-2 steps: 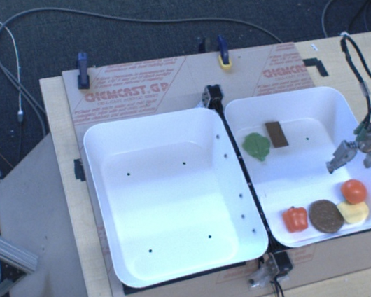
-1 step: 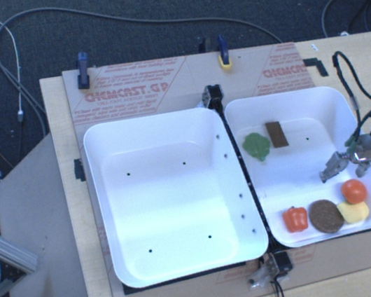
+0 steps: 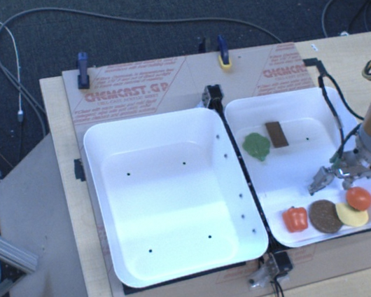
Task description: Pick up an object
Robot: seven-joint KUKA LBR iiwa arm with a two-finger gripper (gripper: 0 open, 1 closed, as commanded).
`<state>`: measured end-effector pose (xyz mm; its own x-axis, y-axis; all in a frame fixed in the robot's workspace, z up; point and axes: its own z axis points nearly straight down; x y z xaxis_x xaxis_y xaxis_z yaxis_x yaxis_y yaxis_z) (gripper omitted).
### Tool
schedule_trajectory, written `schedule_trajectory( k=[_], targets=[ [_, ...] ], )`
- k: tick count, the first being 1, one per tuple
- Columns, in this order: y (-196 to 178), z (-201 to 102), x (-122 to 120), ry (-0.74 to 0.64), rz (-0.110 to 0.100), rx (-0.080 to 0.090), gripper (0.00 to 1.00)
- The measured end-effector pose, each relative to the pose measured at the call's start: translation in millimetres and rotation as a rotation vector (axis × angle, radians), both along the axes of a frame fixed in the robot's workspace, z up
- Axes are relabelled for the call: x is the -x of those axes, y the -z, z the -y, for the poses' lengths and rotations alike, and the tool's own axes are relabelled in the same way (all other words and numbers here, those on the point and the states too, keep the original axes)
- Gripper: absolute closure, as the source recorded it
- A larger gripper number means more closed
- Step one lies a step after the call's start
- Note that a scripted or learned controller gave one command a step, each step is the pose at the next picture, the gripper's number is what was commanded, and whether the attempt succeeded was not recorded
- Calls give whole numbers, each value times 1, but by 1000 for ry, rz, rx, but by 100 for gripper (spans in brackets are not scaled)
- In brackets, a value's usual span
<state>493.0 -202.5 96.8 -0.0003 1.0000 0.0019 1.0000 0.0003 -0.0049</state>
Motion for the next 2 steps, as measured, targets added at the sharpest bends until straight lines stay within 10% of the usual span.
schedule_trajectory(
  k=[1,2],
  targets=[
    [9,0,0,0,4,2,0],
    [-2,0,0,0,6,2,100]
  ],
)
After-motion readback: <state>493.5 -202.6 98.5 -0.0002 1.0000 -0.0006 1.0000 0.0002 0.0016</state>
